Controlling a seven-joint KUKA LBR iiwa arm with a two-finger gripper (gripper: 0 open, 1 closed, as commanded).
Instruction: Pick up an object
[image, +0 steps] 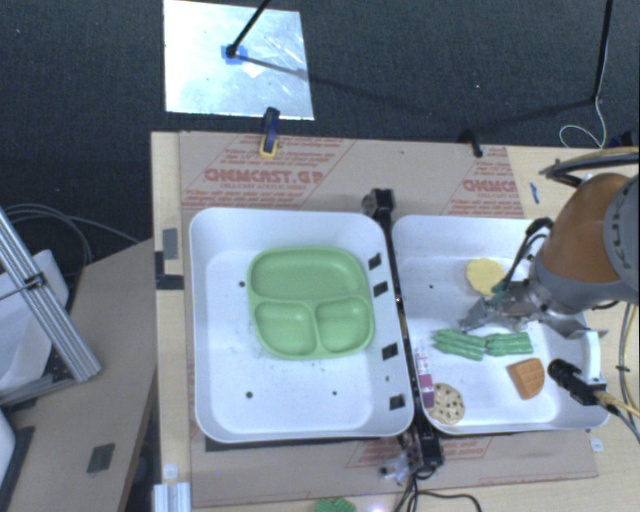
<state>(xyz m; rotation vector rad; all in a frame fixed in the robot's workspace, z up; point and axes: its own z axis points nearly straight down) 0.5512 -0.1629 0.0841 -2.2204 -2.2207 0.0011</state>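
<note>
Left bin (215, 330): holds green divided plate (309, 302).
Right bin (435, 255): holds yellow piece (485, 272), green beans (480, 345), orange chunk (526, 377), cookie (447, 403).
Gripper (482, 312): low, just above beans.

Grey arm (585, 285), orange band

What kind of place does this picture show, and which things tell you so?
Probably a robotics lab test bench: a robot arm reaches over two white bins, toy food such as a cookie lies in one, and cables trail across dark carpet.
</note>
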